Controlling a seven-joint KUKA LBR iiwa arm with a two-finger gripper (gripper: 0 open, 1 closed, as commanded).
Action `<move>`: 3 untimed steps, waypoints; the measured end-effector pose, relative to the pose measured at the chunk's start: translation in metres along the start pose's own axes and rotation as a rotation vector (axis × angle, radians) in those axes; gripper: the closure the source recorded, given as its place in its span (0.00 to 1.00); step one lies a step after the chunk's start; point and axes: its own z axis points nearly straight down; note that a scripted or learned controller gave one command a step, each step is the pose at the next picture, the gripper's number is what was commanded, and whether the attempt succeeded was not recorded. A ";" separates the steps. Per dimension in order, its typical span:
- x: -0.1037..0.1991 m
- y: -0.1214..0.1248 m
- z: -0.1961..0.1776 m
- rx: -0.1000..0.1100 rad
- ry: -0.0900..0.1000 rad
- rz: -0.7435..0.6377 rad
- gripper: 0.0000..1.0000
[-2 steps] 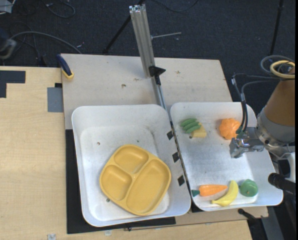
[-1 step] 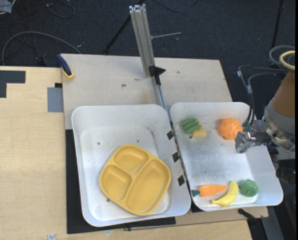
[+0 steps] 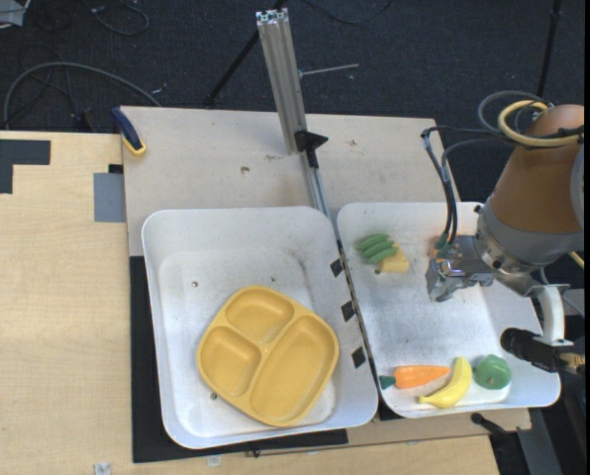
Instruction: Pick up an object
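Observation:
The right bin (image 3: 414, 315) holds a green ridged toy with a yellow piece (image 3: 382, 252) near its far left corner. Along its near edge lie an orange carrot (image 3: 420, 375), a yellow banana (image 3: 449, 384) and a green round fruit (image 3: 491, 371). My gripper (image 3: 446, 283) hangs over the right side of this bin, pointing down, above bare bin floor between the green toy and the near-edge fruits. Nothing shows between its fingers. A small orange-red bit shows just behind the gripper at the bin's far side.
The left bin (image 3: 176, 265) carries a yellow divided plate (image 3: 267, 352). A metal post (image 3: 283, 77) stands behind the bins with a rod running down to the divider. Cables loop near the arm at the right.

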 end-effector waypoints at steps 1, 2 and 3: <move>0.048 0.008 0.009 0.001 0.000 0.000 1.00; 0.093 0.027 -0.001 -0.003 -0.003 0.001 1.00; 0.145 0.044 -0.011 -0.003 -0.001 0.000 1.00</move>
